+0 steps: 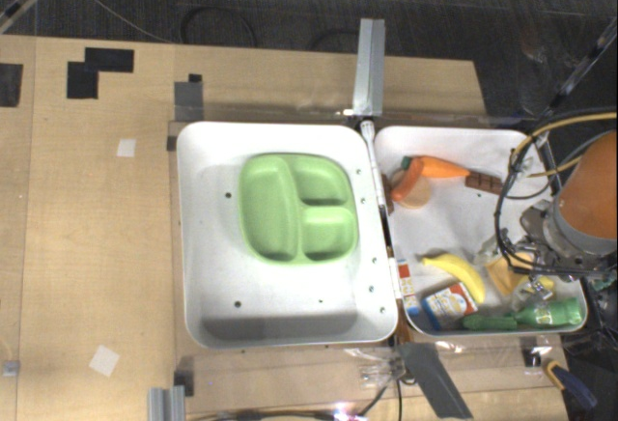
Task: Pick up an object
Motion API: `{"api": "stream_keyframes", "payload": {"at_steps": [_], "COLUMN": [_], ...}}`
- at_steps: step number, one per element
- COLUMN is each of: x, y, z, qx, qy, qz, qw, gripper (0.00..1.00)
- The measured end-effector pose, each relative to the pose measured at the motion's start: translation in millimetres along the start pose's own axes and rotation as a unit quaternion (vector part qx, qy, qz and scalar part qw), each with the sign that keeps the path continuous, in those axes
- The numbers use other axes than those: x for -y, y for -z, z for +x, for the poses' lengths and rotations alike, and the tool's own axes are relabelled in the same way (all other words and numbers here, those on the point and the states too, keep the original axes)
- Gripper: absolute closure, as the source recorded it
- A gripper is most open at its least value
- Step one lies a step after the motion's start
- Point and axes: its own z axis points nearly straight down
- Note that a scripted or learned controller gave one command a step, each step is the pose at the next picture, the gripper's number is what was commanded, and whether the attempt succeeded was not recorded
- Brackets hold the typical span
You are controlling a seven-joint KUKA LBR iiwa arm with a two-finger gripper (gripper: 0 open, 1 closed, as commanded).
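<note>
Tool (526,274) at the right bin's (444,141) lower right, its state impossible to tell; banana (457,272) just left, long axis slanting down-right.

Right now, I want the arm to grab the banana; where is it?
The banana lies in the right bin, toward its front, just above the colourful box and left of the arm.

The arm (584,216) is reaching in from the right edge, its orange band facing up and its grey wrist hanging low, with black cables looping around it; the gripper's fingers are lying hidden beneath the wrist
</note>
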Motion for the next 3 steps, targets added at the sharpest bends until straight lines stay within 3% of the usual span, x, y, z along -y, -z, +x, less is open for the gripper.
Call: {"api": "stream_keyframes", "payload": {"at_steps": [1,2,3], "x": [-44.4,-9.6,-19.1], "y": [-1.1,-3.9,-5.7], "z": [-82.6,-126.5,-186.9], "qx": [0.002,-0.001,-0.010], "qy": [0.098,0.029,-0.006], "qz": [0.000,-0.003,-0.002], "qw": [0.9952,0.9996,0.9999], "gripper": [0.00,0.00,0.00]}}
